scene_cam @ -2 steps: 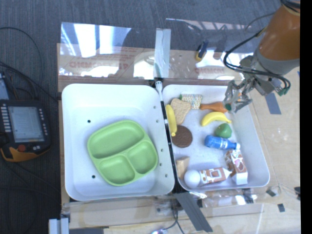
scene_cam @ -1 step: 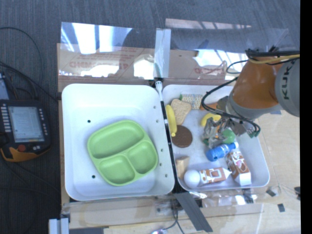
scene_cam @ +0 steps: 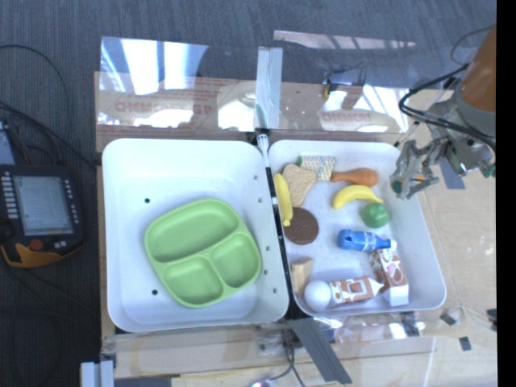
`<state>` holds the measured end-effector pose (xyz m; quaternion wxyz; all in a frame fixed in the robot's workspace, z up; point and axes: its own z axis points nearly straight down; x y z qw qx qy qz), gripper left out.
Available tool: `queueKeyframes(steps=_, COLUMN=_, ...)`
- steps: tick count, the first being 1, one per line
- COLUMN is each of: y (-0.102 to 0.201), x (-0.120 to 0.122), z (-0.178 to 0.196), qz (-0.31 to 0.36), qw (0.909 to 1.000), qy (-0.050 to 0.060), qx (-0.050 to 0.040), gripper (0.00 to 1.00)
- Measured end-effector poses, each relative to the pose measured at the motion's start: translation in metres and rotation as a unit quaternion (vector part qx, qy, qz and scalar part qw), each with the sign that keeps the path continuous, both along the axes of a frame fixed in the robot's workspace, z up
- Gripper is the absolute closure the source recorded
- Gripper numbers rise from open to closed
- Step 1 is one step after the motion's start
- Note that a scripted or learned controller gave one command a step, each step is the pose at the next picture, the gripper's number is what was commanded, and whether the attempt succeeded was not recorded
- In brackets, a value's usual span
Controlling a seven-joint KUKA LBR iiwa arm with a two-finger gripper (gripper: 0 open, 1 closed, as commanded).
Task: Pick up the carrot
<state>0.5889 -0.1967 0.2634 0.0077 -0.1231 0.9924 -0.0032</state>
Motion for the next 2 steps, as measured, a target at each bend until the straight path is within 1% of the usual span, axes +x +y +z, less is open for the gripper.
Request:
queueKeyframes(steps=1, y=-0.016, x=-0.043, z=0.095, qz=0.125, qw=0.9922, qy=0.004, qx=-0.0004, gripper=1.0)
queueKeyframes(steps=2, y=0.011, x=-0.022, z=-0.033, qz=0.011, qw=0.9999, qy=0.012, qx=0.0047, gripper=1.0)
